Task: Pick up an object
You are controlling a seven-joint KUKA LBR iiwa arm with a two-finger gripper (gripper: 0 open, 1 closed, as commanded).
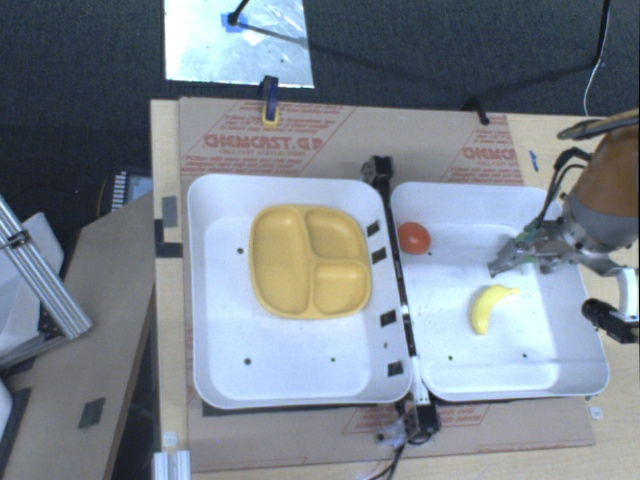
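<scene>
My end effector (pixel 505 260) hangs over the right bin (pixel 575 378), toward its right side; whether it is apart or together I cannot tell. The banana (pixel 488 306) lies just near and slightly left of it, its long axis tilted from near-left to far-right. The tomato (pixel 414 236) sits farther left, by the divider. The banana is my closer target.

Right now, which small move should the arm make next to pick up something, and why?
Probably lower the tool slightly down-left toward the banana. The banana lies alone on the right bin floor just below the tool, closer than the red ball.
</scene>
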